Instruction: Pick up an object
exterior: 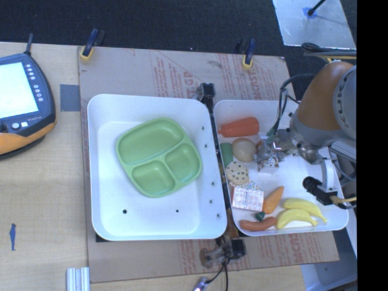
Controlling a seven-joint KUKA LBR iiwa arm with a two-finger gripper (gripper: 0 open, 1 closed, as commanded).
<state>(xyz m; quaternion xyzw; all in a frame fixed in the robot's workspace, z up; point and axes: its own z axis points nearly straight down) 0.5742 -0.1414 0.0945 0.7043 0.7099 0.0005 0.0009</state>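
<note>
Right bin [315, 180]: toy foods, the candidates for picking. An orange-red carrot-like piece [239, 127] lies near the far-left corner; below it sit a green piece [226, 153] against the left wall, a beige egg-shaped piece [244, 150], a round speckled cookie [237, 174] and a white packet with red print [247, 197]. Toward the near wall lie a small orange carrot [273, 199], a red sausage [257, 225] and a pair of yellow bananas [300, 213].

Gripper [267, 155]: low over the bin, just right of the egg-shaped piece; nothing is visible between its tips, and whether it is spread or closed cannot be told.

Left bin [103, 162]: holds a green three-compartment plate [159, 157], set at a tilt to the walls.

Bench, far left: a handheld control pendant [23, 102] with a lit screen.
</note>
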